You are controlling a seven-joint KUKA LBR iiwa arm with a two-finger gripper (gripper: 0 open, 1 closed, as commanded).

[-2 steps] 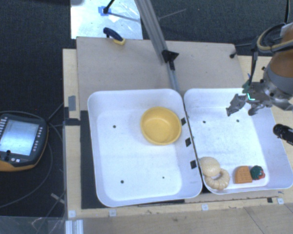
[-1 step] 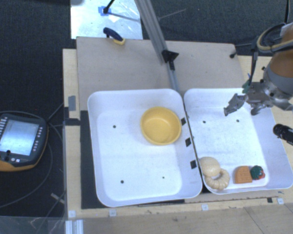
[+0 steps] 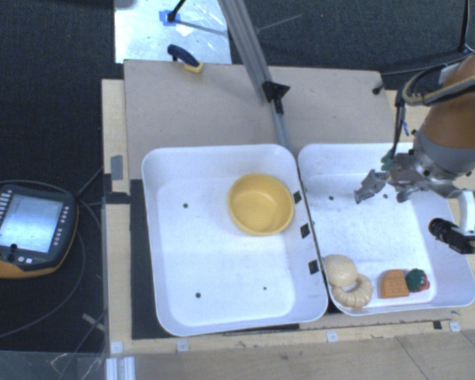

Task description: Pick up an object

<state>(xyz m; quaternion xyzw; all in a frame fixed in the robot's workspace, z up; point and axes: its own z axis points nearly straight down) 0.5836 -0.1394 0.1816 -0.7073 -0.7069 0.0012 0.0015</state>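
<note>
Left bin: yellow bowl upright at 1 o'clock, near the shared wall. Right bin: two cream bread-like pieces touching at 7 o'clock; orange-and-green toy just beside, at 6 o'clock. Gripper above bare floor at 11 o'clock, nothing seen held; finger spread: cannot tell.

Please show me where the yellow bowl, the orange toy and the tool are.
yellow bowl [image 3: 260,203]: camera view, on its inside bottom.
orange toy [image 3: 393,284]: camera view, on its orange body.
tool [image 3: 370,190]: camera view, between its fingertips.
</note>
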